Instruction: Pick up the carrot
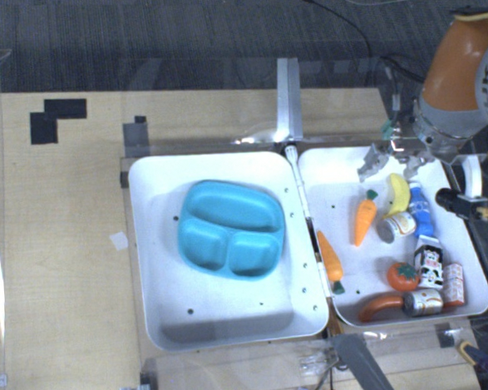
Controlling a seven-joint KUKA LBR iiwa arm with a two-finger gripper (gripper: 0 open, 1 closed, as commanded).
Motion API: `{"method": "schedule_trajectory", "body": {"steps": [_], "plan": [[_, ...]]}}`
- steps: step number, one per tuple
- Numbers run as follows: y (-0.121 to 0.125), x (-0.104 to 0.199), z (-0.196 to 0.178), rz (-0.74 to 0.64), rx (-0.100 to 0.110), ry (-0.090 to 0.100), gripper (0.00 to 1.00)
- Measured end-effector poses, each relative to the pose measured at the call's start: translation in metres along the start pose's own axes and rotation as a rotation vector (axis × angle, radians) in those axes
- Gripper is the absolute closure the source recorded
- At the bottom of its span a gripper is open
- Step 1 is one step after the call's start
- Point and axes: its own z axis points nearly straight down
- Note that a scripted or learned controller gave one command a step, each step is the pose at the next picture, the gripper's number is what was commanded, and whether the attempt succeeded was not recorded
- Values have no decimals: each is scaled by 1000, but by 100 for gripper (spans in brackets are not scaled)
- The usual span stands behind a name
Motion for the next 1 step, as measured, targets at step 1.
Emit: {"method": "schedule_trajectory", "body": {"steps": [1], "plan": [[-40, -3, 102, -162, -4, -1, 0]]}}
